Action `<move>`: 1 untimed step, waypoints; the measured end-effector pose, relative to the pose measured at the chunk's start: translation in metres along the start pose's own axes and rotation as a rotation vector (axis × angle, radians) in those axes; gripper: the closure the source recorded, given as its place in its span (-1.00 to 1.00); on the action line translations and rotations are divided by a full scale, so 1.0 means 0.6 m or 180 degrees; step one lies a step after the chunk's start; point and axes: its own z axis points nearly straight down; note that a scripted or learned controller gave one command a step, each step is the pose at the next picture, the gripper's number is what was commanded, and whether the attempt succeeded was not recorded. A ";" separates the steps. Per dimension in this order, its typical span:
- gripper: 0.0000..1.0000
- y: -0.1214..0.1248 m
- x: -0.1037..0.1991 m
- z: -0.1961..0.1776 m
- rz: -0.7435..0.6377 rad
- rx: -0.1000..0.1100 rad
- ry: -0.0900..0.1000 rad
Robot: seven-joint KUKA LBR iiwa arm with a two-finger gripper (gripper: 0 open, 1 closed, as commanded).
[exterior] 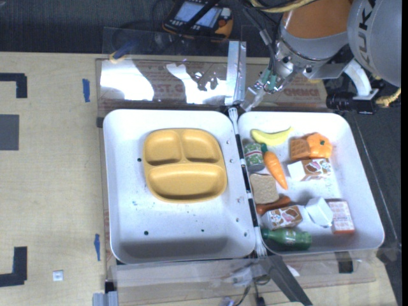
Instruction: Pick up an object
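The right bin (357, 171) holds several toy foods. A yellow banana (271, 134) lies at its back, with an orange carrot (276, 169) and a small can (254, 156) just in front. Further in are an orange box (310, 146), a white carton (310, 169), a bread slice (264, 187), a brown carton (284, 217), a red and white box (342, 215) and a green bottle (288, 237). My gripper (266, 87) hangs above the back wall of the right bin, behind the banana, touching no object.
In the left bin (121, 190) lies a yellow divided plate (185, 163). A metal divider (237, 75) rises behind the seam between the bins, close to the gripper's left. A clear panel (166, 75) stands behind the left bin.
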 end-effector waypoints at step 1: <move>1.00 0.003 0.000 -0.018 -0.0008 -0.0013 -0.0016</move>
